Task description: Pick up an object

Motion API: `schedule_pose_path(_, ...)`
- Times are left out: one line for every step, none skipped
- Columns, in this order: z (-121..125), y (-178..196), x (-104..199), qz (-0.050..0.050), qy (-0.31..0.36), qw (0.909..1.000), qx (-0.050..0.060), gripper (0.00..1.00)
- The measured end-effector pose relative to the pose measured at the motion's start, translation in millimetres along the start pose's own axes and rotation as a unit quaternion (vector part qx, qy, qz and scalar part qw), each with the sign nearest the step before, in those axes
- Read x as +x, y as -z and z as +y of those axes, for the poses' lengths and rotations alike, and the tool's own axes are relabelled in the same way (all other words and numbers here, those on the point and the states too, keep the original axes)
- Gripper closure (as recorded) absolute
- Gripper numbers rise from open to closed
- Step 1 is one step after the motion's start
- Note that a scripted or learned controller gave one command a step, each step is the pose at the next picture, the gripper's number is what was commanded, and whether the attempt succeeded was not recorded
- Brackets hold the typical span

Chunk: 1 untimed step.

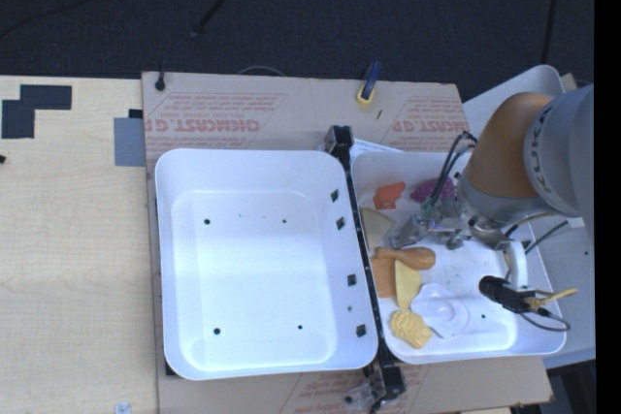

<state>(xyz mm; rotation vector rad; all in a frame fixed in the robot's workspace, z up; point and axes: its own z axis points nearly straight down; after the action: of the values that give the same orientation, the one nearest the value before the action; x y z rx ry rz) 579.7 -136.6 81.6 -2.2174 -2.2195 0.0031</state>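
Jaws down low in the right bin [490, 330], just beside an orange bun [408, 258]; open or closed, too hard to see. Near the bun: a yellow block [408, 284], a bumpy yellow toy [410, 329], a red piece [388, 195], all in that bin.

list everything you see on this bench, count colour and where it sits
left shallow plastic bin: one, white, on the cardboard
right shallow plastic bin: one, white, beside the left bin
cardboard sheet: one, brown with red print, under both bins
spring clamp: one, blue and yellow, cardboard's far edge
bread-roll-shaped piece: one, orange-brown, middle of right bin
flat block: one, pale yellow, just nearer than the roll
ridged piece: one, yellow, right bin's near end
small chunk: one, orange-red, right bin's far end
small scrap: one, purple, beside the chunk
arm: one, grey with orange band, from the right
gripper: one, grey, over the right bin
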Motion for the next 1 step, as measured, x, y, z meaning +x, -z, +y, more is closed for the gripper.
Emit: schedule_pose_path(34.6, 6.4, -9.1, -0.001, 0.0, 1.0, -0.003, 0.0)
